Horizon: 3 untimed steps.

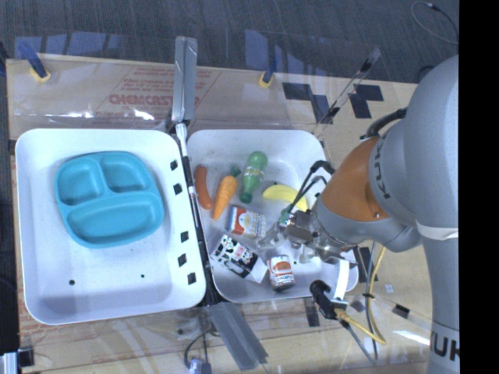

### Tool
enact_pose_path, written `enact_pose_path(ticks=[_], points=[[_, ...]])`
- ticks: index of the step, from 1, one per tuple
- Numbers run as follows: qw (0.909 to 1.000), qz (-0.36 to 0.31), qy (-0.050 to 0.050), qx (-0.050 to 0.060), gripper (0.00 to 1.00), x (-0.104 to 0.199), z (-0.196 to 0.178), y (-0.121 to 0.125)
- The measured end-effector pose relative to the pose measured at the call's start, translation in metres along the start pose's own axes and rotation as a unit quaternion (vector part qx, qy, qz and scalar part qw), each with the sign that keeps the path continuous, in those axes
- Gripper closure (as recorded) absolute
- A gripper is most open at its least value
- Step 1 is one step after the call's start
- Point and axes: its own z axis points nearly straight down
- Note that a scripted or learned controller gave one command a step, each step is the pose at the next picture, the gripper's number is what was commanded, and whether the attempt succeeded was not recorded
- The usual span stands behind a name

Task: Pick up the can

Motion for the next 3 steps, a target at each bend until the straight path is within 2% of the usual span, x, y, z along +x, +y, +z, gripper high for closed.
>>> enact_pose_path(ticks=[1, 2, 3], points=[[0.9979, -0.065, 0.0, -0.002, 0.0, -0.016, 0.007, 0.006], [0.9874, -0.158, 0.0, -0.001, 0.0, -0.011, 0.007, 0.004], [0.961, -0.276, -0.002, -0.006, 0.0, -0.033, 0.006, 0.014]])
